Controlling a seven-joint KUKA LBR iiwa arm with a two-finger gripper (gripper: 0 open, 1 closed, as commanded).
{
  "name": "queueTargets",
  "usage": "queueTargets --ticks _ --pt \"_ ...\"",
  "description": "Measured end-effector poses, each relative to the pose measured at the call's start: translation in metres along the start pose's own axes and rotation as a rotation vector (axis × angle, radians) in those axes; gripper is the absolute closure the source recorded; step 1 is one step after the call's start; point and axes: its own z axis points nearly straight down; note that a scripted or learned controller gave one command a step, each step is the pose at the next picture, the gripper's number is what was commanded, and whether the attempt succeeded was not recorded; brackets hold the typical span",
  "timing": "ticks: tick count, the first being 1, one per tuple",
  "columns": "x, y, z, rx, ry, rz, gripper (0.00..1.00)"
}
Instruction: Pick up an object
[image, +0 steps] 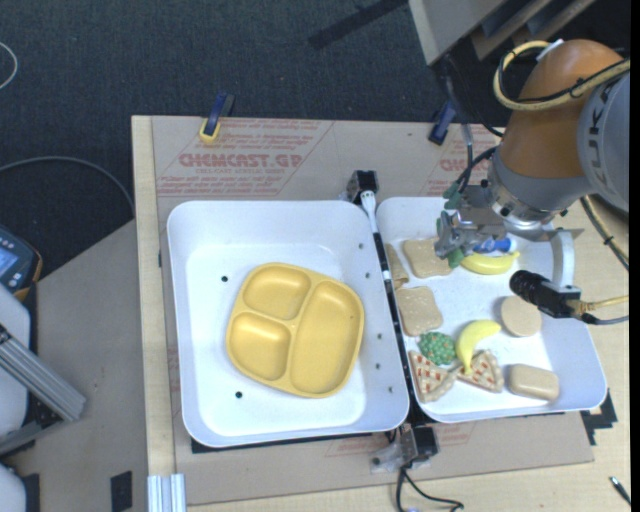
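The tool (460, 236) hangs low over the far end of the right shallow white bin (580, 350), at the end of the grey arm with its orange band (555, 105); whether it is wide or narrow cannot be told from this slant, and nothing can be seen gripped in it. Directly beneath it lie a tan slice of toy bread (424, 259) and, just to the right, a yellow toy banana (490, 264), both so close under the tool that contact cannot be judged. Nearer the camera in the same bin lie a second tan bread slice (420, 310), a round beige biscuit-like piece (520, 318), a smaller curved yellow banana (472, 340), a green broccoli-like piece (437, 348), two red-checked triangular wedges (432, 376) side by side, and a tan oblong loaf (532, 382) at the near right corner. The left white bin (190, 300), touching the right one along its side, holds a yellow plastic tray with three compartments (295, 328). Both bins sit on a brown cardboard sheet covering the desk (260, 160).
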Motion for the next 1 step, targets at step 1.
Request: queueTargets --ticks 1 --pt "0.0313 -0.0381 0.0065 0.0 0.0 0.001 1.0"
